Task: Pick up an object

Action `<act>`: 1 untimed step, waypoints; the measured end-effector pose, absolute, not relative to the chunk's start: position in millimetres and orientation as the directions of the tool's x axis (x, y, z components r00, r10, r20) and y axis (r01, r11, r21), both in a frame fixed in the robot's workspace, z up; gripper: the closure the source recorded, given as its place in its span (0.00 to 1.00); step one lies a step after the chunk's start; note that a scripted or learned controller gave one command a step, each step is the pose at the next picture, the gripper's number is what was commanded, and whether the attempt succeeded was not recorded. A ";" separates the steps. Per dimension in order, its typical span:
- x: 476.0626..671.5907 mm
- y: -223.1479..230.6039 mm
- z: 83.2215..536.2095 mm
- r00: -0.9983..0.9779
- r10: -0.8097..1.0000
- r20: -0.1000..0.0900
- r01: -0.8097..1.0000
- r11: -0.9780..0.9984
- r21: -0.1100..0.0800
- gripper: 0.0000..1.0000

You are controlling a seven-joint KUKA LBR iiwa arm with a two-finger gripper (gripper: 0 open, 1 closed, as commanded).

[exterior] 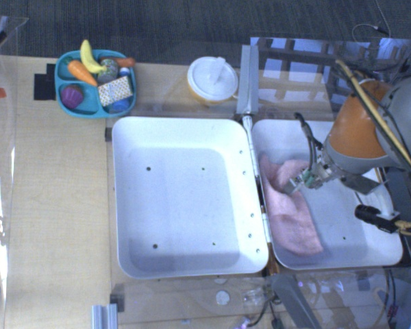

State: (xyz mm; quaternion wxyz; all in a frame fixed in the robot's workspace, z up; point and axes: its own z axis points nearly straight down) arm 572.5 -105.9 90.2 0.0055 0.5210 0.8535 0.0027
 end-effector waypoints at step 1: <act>608.3 -89.3 89.7 -0.321 0.947 -0.005 0.947 0.321 0.012 0.00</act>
